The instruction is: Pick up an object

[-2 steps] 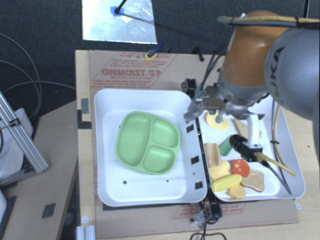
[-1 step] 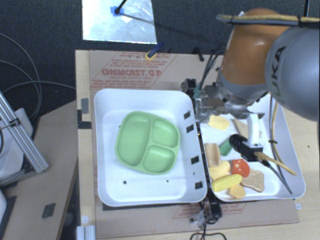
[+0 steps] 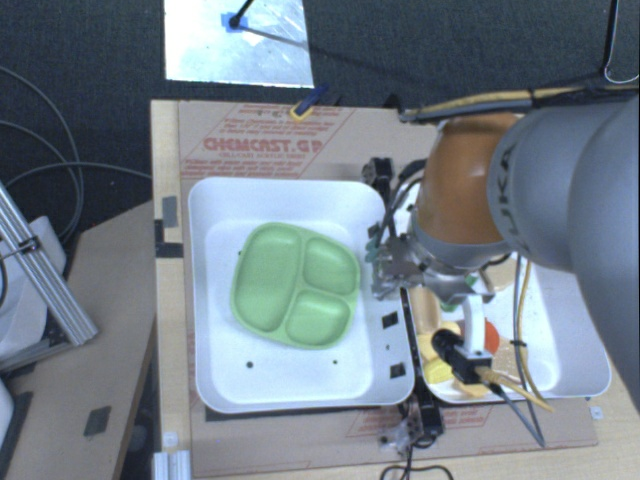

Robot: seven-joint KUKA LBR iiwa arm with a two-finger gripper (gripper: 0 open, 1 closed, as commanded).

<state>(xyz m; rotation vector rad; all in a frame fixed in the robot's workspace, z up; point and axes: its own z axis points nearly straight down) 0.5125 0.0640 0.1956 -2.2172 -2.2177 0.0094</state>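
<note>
A light green divided plate (image 3: 295,285) lies flat in the left white bin (image 3: 225,228). My arm, with its orange band (image 3: 462,183), hangs over the near-left part of the right bin (image 3: 580,373) and hides most of it. The gripper (image 3: 452,306) points down into that bin just right of the wall between the bins. Below it lie a yellow object (image 3: 440,348), a red-orange object (image 3: 487,335), a black object (image 3: 462,360) and a tan stick-like piece (image 3: 510,378). Nothing is visibly between the gripper and these objects.
The bins sit on a cardboard sheet (image 3: 265,138) on the bench. A shiny square plate (image 3: 235,28) lies beyond it. Cables (image 3: 520,96) run to the arm from the right. An aluminium frame (image 3: 40,278) stands at the left.
</note>
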